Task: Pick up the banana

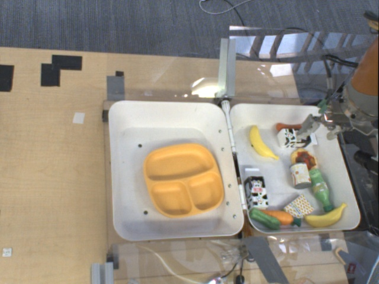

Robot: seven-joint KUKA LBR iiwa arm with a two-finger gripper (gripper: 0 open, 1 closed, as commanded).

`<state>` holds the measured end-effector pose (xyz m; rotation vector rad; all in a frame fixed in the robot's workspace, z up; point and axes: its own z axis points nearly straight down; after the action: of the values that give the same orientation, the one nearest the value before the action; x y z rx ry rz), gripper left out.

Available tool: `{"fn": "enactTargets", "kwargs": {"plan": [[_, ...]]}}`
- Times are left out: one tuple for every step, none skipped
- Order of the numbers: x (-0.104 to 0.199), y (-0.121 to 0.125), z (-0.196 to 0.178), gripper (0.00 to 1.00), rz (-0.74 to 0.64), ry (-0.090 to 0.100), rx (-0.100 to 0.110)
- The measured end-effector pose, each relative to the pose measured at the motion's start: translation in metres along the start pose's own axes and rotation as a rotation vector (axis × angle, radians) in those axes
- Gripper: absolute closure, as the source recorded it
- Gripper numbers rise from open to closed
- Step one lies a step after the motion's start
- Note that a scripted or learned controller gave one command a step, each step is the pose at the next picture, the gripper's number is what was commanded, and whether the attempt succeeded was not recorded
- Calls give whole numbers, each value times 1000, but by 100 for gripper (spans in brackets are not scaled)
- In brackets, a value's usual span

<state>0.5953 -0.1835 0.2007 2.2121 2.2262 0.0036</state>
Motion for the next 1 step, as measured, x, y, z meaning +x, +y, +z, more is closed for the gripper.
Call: {"fn": "enactTargets", "kwargs": {"plan": [[56,39,65,0,-122,1,0]]}}
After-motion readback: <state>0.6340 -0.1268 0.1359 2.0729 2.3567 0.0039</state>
